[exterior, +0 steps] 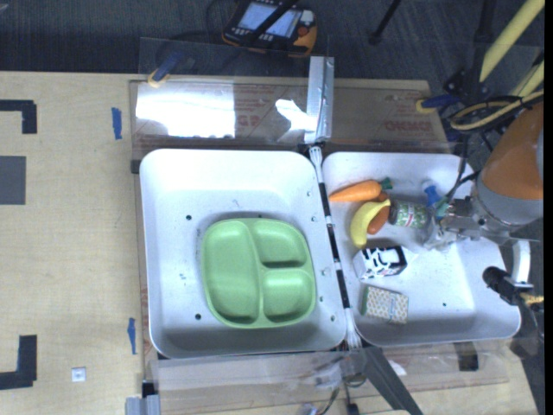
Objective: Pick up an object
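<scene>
So two white bins are set side by side on the table [69,232]. The left bin [164,180] is taken up by a green divided plate [257,271] (three compartments, lying flat). The pickable stuff is crowded into the left half of the right bin [449,309]: a carrot [354,191] at the top, a banana [367,220] just below it, a clear bottle [413,213] lying on its side next to the banana, a black-and-white object [381,261] lower down, and a small patterned packet [384,303] nearest the front wall. The gripper [451,225] is seen right at the bottle's far end; whether the fingers are spread or closed can't be told. The arm [510,175] is stretched in over the bin's right rim.
</scene>
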Robot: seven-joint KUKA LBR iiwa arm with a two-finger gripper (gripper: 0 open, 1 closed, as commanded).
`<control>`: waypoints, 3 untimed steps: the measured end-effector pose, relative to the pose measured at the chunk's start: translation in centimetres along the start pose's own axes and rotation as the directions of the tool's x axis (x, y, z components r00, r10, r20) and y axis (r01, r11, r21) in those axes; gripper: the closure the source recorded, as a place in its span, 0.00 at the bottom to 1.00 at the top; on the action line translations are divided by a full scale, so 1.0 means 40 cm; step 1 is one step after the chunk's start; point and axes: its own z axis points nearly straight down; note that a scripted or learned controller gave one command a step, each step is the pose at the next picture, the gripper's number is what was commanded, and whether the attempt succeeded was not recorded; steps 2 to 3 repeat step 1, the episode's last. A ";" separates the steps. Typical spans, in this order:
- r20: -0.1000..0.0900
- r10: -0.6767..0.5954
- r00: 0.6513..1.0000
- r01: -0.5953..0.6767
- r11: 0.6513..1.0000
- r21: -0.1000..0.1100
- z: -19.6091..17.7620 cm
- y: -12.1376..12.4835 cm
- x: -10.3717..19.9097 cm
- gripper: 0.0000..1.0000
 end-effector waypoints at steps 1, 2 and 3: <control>0.001 0.176 0.984 -0.176 0.984 0.010 -0.207 0.012 0.209 1.00; 0.001 0.176 0.984 -0.176 0.984 0.010 -0.207 0.012 0.209 1.00; 0.001 0.176 0.984 -0.176 0.984 0.010 -0.207 0.012 0.209 1.00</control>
